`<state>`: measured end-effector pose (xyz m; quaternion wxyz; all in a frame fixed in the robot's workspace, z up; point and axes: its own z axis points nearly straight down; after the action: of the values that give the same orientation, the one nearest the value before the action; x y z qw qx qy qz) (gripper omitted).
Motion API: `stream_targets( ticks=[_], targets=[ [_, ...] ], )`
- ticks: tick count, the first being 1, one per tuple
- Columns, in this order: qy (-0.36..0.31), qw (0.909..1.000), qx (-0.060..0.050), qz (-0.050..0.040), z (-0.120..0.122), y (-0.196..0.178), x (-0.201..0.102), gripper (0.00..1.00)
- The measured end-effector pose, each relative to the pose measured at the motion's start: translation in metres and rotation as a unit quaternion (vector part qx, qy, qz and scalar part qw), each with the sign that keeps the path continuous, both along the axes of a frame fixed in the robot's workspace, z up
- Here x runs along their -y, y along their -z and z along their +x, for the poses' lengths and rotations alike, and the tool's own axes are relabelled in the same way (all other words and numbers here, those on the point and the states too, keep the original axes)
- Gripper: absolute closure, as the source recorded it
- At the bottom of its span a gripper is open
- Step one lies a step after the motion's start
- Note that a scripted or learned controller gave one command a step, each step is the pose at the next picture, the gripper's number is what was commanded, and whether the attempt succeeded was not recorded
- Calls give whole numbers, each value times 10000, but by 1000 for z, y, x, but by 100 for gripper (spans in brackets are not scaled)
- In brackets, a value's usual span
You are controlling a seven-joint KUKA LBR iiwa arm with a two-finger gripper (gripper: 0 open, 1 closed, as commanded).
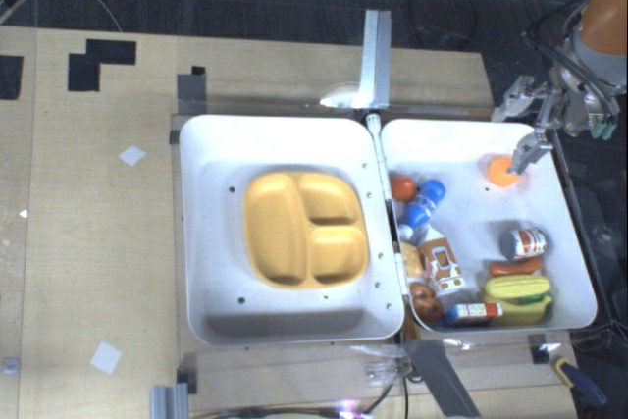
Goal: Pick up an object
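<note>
At the far right corner of the right bin (579,240), the gripper (530,150) hangs over the bin's upper edge, with the grey arm (599,44) and its orange band reaching in from the right. One finger (528,152) points down toward a small orange disc-like object (503,171), its tip just at or above that object's upper right rim; whether it touches cannot be told. Whether the gripper is released or clenched cannot be told from this angle, and nothing is seen between its fingers.

The orange object lies on the white floor near the bin's far wall, apart from the other items. Along the bin's left wall sit a small red-orange ball (401,186) and, just beside it, a blue and white bottle (422,203) lying tilted. Below these lies a brown and white packet (440,268), with a small dark round thing (424,294) near the lower left corner. A small can (524,242) lies on its side toward the right, above a red sausage-shaped item (515,265). A yellow and green corn-like toy (517,292) rests near the lower right corner, and a small red-capped tube (472,313) lies just left of it.

The left bin (211,211) holds a yellow divided tray (302,229) with three compartments, set near the middle
</note>
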<state>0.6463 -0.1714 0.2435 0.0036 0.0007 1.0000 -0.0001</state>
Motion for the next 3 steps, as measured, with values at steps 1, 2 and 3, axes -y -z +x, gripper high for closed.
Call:
stream_targets(
  ticks=[1, 2, 3],
  targets=[
    [1373, 9905, -25, 12, -38, 112, 7, 0],
    [2220, 9750, 29, 17, -69, 155, 33, 0],
    [2175, 9760, 91, 11, -64, 142, 32, 100]
  ],
)
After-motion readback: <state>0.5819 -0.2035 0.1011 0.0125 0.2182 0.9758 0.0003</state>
